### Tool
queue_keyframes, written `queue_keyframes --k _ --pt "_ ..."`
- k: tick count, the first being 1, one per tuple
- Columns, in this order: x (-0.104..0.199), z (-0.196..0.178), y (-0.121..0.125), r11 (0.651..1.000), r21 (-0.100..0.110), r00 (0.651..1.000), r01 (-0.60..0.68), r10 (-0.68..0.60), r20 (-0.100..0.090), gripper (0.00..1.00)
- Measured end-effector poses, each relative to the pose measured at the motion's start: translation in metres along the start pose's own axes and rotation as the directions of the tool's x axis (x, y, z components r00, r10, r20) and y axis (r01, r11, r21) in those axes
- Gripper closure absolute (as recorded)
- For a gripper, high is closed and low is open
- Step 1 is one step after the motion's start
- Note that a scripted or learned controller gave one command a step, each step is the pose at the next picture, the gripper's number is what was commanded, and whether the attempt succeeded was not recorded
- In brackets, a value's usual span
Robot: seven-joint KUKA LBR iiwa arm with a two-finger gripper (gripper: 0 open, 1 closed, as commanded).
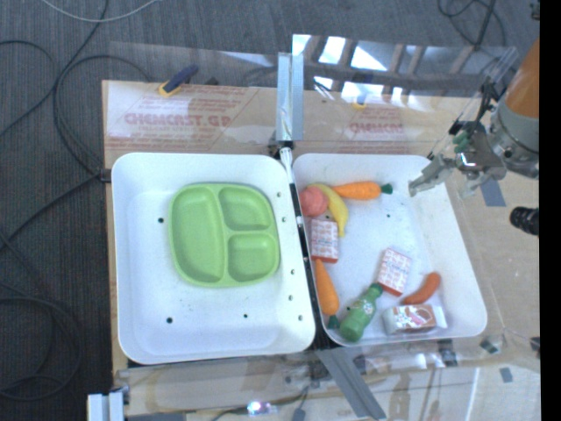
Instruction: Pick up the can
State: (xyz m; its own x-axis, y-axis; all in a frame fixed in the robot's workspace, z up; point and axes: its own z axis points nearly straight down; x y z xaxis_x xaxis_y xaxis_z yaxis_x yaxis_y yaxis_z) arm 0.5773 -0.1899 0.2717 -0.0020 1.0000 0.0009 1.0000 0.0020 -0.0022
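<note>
The can (324, 239), red and white with a printed label, lies on its side in the right bin (456, 235), close to the bin's left wall. It rests just below a red ball-shaped fruit (314, 201) and a banana (337, 207). My gripper (427, 180) hangs over the bin's upper right corner, well to the right of the can and apart from it, with nothing seen in it. The arm's wrist (504, 139) comes in from the right edge.
The right bin also holds a carrot (355, 189) at the top, a second carrot (326, 292), a green bottle (359, 314), a small red-white packet (394, 270), an orange sausage-like piece (421, 288) and a red carton (410, 318). A green divided plate (225, 235) lies in the left bin (140, 314).
</note>
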Motion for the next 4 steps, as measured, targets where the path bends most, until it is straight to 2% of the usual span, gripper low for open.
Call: queue_keyframes --k 1,2,3,4 --pt "-0.018 0.158 -0.084 0.998 -0.014 0.999 0.054 -0.053 0.005 0.00" --pt "0.015 0.182 0.050 0.996 -0.013 0.996 -0.085 0.085 0.006 0.00" --pt "-0.008 0.182 0.042 0.985 -0.013 0.985 -0.172 0.172 0.000 0.00" --pt "-0.012 0.178 -0.055 0.925 -0.017 0.925 -0.380 0.379 -0.013 0.00"
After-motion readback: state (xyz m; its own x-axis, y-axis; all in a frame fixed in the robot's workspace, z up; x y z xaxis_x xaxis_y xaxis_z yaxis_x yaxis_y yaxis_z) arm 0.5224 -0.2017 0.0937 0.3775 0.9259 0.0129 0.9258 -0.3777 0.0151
